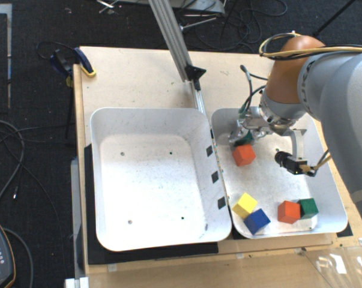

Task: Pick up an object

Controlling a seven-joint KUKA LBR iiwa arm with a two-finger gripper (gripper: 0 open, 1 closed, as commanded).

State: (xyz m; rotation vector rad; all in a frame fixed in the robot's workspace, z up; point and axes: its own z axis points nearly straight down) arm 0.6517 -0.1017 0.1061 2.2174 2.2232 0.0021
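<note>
Nearest you in the right bin (334, 218), the blue cube (257, 219) touches the yellow cube (245, 204), and the red cube (289, 211) touches the green cube (308, 207), so both pairs are cramped against the front rim. Farther back, the orange cube (244, 155) stands alone with clear floor around it, just under the gripper (243, 135). It looks light, rigid and flat-sided, so grip opposite faces.

On the tabletop (138, 71), the end effector (245, 134) hangs in the right bin (328, 179) just above an orange cube (244, 155), while yellow (245, 204), blue (257, 219), orange (289, 211) and green (308, 207) cubes lie along the bin's near edge.
</note>
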